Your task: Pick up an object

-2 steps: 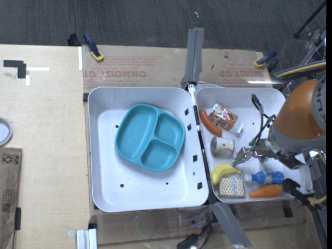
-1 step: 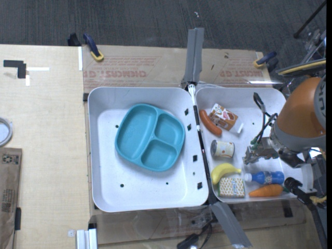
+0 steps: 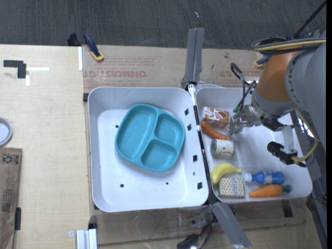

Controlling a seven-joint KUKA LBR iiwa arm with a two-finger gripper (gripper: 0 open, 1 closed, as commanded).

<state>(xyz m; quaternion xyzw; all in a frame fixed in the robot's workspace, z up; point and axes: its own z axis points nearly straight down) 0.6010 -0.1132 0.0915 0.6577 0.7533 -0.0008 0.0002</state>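
Observation:
My gripper [image 3: 235, 124] hangs over the upper left part of the right bin [image 3: 290, 154], at the end of the grey arm with its orange band [image 3: 275, 77]. It sits just right of a brown and white packet [image 3: 217, 116] and an orange sausage-like piece [image 3: 213, 131]. Below them lies a small white cup [image 3: 222, 148] on its side. Along the bin's front are a banana [image 3: 224, 171], a cracker box [image 3: 231, 187], a blue-capped bottle [image 3: 264, 178] and a carrot [image 3: 265, 191]. Nothing visibly hangs from the gripper.
The left bin [image 3: 104, 180] holds a blue three-compartment plate [image 3: 150, 137]. A grey divider bar [image 3: 194, 61] runs between the bins. Cables and a black fitting [image 3: 280, 152] hang from the wrist over the right bin.

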